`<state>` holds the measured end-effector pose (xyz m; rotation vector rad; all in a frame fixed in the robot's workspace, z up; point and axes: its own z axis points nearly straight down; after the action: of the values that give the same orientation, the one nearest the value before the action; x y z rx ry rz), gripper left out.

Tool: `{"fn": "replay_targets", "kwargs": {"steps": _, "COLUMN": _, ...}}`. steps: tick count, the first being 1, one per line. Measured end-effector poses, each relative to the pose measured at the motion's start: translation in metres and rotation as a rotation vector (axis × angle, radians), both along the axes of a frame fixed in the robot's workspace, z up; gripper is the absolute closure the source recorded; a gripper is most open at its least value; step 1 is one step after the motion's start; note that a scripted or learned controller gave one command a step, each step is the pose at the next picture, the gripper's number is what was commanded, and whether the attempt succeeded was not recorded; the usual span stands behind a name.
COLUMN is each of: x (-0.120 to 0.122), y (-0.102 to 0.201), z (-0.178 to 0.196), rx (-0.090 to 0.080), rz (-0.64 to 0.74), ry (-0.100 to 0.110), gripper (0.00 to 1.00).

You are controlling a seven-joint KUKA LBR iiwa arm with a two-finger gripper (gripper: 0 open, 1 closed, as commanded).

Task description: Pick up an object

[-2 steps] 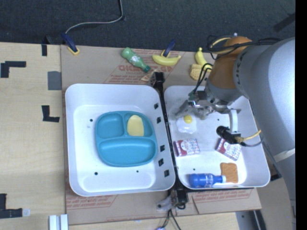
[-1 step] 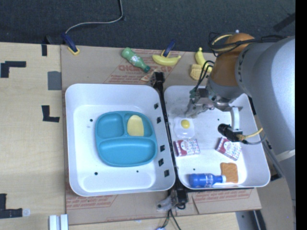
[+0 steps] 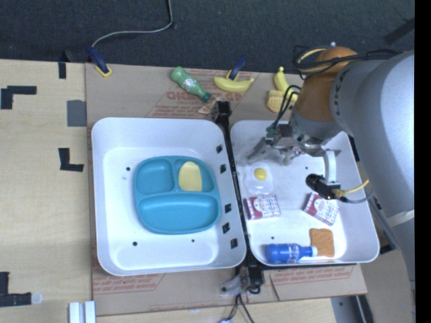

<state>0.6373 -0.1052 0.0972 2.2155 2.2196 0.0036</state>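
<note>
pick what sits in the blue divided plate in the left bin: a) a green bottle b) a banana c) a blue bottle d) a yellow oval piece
d, a yellow oval piece lies in the upper right compartment of the blue divided plate in the left bin.

We take the brown cardboard sheet as our landmark. It lies flat on a pale wooden bench top, which runs out to its left and bears black tape marks and one grey patch. Beyond the cardboard's far edge we see dark carpet-like floor, crossed by a thin pale cable. Blue clamps grip that far edge. Below the cardboard's near edge, more bench shows. The light looks even and soft, with faint shadows.
</note>
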Motion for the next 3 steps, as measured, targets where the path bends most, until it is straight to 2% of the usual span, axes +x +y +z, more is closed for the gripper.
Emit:
{"fn": "replay_targets", "kwargs": {"steps": 1, "x": -0.015, "y": -0.002, "z": -0.011, "rx": 0.001, "rz": -0.001, "ry": 0.001, "gripper": 0.0}}
{"fn": "replay_targets", "kwargs": {"steps": 2, "x": -0.013, "y": -0.001, "z": 0.001, "rx": 0.0, "rz": 0.0, "ry": -0.004, "gripper": 1.0}}
{"fn": "replay_targets", "kwargs": {"steps": 3, "x": -0.013, "y": -0.001, "z": 0.0, "rx": 0.0, "rz": 0.0, "ry": -0.004, "gripper": 0.0}}
